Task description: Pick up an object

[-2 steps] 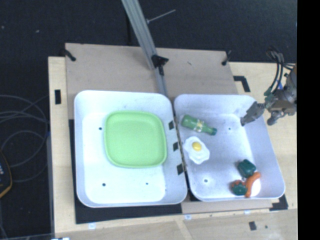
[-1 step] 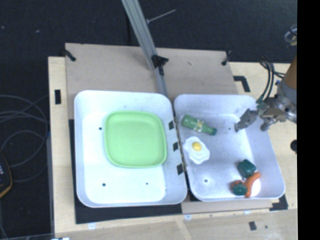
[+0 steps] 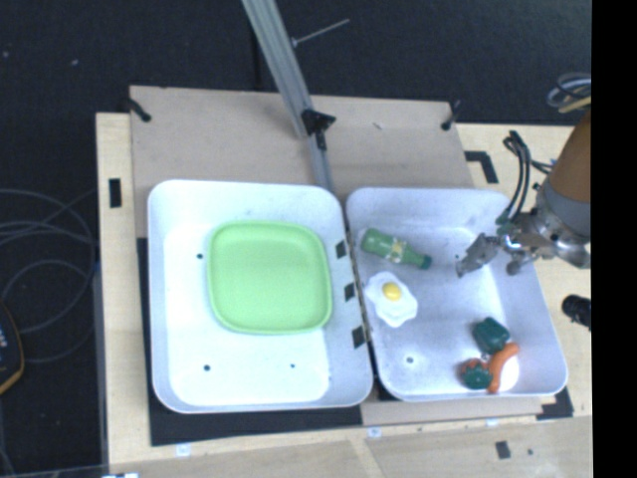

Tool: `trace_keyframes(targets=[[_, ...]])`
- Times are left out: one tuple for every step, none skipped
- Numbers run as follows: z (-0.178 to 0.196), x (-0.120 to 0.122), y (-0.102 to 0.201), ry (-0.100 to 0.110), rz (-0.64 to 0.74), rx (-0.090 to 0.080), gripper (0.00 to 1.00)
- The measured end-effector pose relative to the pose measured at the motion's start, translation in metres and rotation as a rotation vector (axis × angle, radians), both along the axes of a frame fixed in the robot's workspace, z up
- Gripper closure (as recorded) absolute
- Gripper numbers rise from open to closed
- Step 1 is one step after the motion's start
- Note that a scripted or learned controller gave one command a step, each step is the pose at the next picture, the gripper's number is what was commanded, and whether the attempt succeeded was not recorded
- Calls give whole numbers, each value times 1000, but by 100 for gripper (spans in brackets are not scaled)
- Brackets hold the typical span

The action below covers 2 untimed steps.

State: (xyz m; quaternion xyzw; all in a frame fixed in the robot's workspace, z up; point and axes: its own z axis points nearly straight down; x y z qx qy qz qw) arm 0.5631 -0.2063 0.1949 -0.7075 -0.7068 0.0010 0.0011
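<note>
I see the square light-green plastic plate point(image 3: 270, 277) in the left white bin point(image 3: 179, 366). In the right white bin point(image 3: 438, 217), just right of the plate, lie a small green plastic bottle point(image 3: 394, 249) and a toy fried egg point(image 3: 390, 300). My hand point(image 3: 495, 252) hovers beyond the bottle, fingers apart, holding nothing. The bottle looks light, stiff and slippery; I'd grip across its middle.

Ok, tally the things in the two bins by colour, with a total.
Green: 3 (plate, bottle, dark green toy)
White and yellow: 1 (fried egg)
Orange and white: 1 (carrot-like toy)
Red: 1 (small piece)
Total: 6
</note>
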Motion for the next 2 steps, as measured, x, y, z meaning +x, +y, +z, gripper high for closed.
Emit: trace_keyframes(targets=[[-48,-2,-10,1,0,0,0],[-35,0,-10,-5,0,0,100]])
